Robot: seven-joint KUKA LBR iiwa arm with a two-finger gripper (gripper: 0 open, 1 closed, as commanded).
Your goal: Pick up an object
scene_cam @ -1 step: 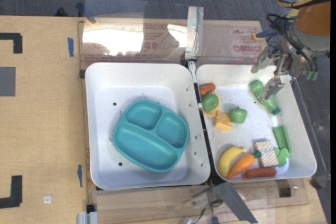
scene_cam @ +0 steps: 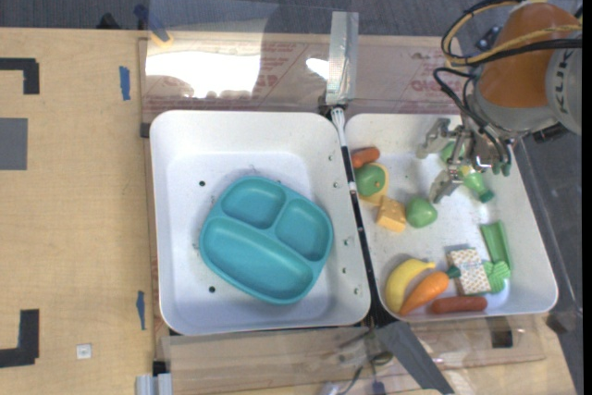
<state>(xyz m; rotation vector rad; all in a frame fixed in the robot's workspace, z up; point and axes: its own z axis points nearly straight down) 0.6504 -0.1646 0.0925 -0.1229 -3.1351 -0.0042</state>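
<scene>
My gripper [scene_cam: 439, 166] hangs over the upper part of the right bin [scene_cam: 536, 227], below the arm's orange band. It is open, and I see bare bin floor between its two metal fingers [scene_cam: 443, 188]. A green round toy [scene_cam: 422, 214] lies just below the lower fingertip, apart from it. A small green piece [scene_cam: 478, 184] sits right beside the gripper body, partly hidden by it. To the left lie a yellow wedge [scene_cam: 391, 216], a green-and-yellow fruit [scene_cam: 371, 179] and an orange-red sausage [scene_cam: 364, 156].
At the right bin's front lie a banana [scene_cam: 405, 278], a carrot [scene_cam: 427, 290], a red sausage [scene_cam: 460, 304], a patterned block [scene_cam: 467, 267] and a green stick [scene_cam: 495, 242]. A teal divided plate [scene_cam: 268, 239] lies in the left bin [scene_cam: 176, 162].
</scene>
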